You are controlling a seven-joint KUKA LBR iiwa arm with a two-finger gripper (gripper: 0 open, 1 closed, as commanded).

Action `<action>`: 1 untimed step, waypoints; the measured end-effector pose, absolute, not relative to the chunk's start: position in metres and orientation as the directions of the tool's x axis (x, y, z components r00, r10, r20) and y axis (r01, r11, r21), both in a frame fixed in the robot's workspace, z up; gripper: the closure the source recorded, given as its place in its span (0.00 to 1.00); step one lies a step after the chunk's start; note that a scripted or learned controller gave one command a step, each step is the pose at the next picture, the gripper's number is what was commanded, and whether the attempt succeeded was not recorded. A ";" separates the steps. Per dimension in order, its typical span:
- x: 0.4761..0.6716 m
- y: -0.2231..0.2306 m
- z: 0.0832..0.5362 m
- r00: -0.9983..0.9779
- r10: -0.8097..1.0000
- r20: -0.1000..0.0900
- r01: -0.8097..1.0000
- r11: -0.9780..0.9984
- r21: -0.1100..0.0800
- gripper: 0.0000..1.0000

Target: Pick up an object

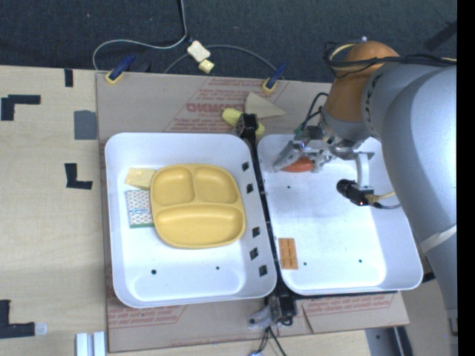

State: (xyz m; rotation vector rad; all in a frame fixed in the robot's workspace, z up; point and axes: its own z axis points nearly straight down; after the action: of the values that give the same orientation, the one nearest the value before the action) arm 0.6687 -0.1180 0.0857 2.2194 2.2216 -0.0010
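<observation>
My gripper (295, 157) is low over the far left corner of the right bin (334, 228). A small red-orange object (301, 166) lies on the bin floor right under it, partly hidden by the gripper body. Whether the gripper touches it cannot be told. An orange card (287, 253) lies flat near the right bin's front left. The left bin (185, 273) holds a yellow divided plate (197, 205), a pale yellow piece (138, 177) and a small patterned packet (138, 208) beside the plate's left rim.
The grey arm (415, 147) covers the right side of the right bin. A black divider (256, 199) runs between the bins. Behind the bins lie a yellow object (233, 116), clamps and a cable (178, 21).
</observation>
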 end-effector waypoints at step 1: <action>0.669 -0.113 0.086 0.000 1.000 -0.003 1.000 0.000 0.001 0.00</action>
State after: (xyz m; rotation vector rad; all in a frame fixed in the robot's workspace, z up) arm 0.6687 -0.1135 0.0857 2.2190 2.2195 -0.0023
